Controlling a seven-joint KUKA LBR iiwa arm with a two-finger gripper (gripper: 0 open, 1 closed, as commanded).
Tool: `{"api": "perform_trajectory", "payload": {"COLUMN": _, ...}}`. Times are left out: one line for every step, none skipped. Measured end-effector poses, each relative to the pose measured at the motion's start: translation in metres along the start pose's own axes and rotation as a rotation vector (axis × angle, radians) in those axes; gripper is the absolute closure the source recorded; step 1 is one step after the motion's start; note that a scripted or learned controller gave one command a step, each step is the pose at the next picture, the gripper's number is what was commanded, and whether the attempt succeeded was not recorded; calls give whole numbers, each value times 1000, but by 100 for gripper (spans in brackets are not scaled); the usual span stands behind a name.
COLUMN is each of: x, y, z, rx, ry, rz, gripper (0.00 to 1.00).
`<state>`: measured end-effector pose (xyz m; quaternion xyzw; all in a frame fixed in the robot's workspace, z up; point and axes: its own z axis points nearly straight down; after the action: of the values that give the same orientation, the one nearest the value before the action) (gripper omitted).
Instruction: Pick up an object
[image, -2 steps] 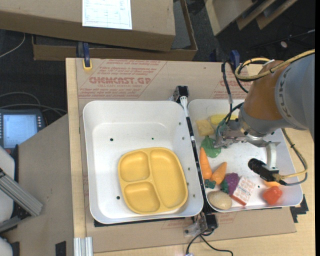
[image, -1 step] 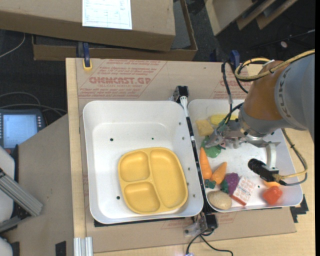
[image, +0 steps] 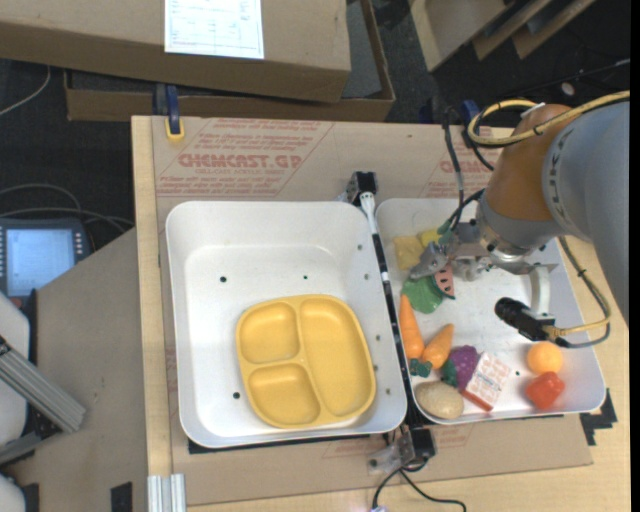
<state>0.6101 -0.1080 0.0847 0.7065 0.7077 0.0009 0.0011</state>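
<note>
Camera view looks down on two white bins. At 9 o'clock, the left bin (image: 200, 250) carries a yellow divided tray (image: 305, 360). At 3 o'clock, the grey arm (image: 560, 170) with its orange band reaches into the right bin (image: 580, 390). Its gripper (image: 447, 268) hangs at the bin's 10 o'clock part, over a green toy (image: 425, 297) and near a yellow piece (image: 410, 248); I cannot tell how the fingers stand. Along the divider lies a carrot (image: 410, 328), a second carrot (image: 437, 345) just beside it. Toward 6 o'clock sit a purple grape bunch (image: 464, 362), a white-red packet (image: 488, 380) and a beige potato (image: 440, 400). At 4 o'clock an orange (image: 546, 357) sits above a red tomato (image: 545, 390).
</note>
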Motion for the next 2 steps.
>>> {"api": "perform_trajectory", "payload": {"x": 2, "y": 2, "z": -1, "rx": 0, "ry": 0, "rz": 1, "gripper": 0}}
{"api": "perform_trajectory", "payload": {"x": 2, "y": 4, "z": -13, "rx": -5, "ry": 0, "rz": 1, "gripper": 100}}
